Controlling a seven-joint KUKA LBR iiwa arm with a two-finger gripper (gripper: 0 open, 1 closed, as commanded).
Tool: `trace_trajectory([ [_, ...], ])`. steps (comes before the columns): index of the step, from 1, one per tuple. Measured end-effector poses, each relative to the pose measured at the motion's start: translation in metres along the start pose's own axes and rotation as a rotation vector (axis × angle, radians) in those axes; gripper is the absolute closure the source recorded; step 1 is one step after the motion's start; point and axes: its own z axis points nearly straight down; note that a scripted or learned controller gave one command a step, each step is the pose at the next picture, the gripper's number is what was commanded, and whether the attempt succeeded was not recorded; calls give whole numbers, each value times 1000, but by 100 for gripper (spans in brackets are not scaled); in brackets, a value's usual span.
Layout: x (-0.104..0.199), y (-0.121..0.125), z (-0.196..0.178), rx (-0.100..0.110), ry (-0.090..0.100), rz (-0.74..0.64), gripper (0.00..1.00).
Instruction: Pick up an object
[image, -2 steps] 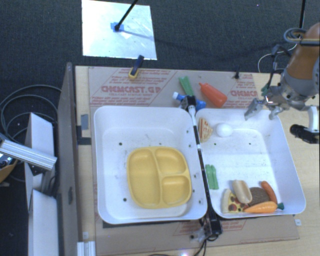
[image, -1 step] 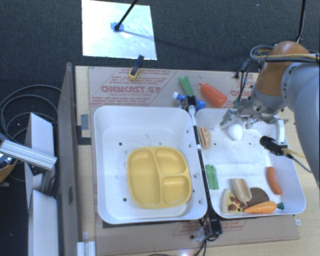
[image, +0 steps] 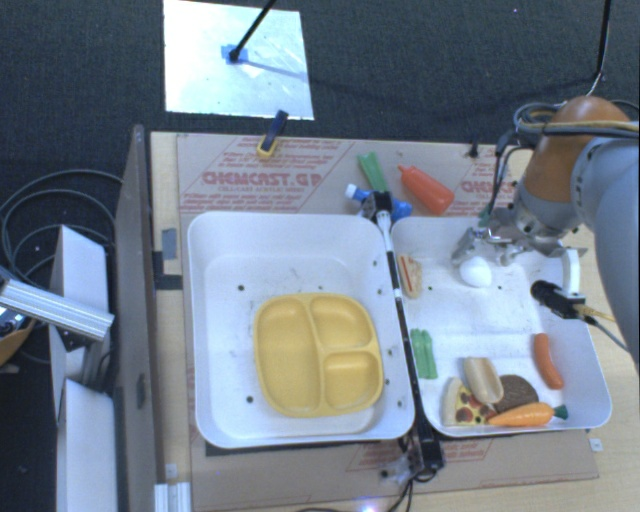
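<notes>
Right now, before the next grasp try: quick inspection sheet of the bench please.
Surface: two shallow white bins; left bin, right bin, on cardboard.
Job's things: right bin holds white egg, orange sausage, orange carrot, pizza slice, bread roll, green strip.
Clutter: yellow divided plate in left bin; orange bottle and green stick behind bins.
Claw: above egg, grip unclear.
Cables: black loops far left.
Surroundings: dark carpet, silver sheet.

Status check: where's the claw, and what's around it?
Claw low in right bin, at white egg. Grip unconfirmed. Food toys cluster at near edge.
</notes>
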Motion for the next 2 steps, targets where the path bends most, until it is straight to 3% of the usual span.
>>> trace_trajectory([
  [1, 1, 2, -13, -5, -1, -4, 100],
  [2, 114, -6, -107, -7, 4, -15, 100],
])
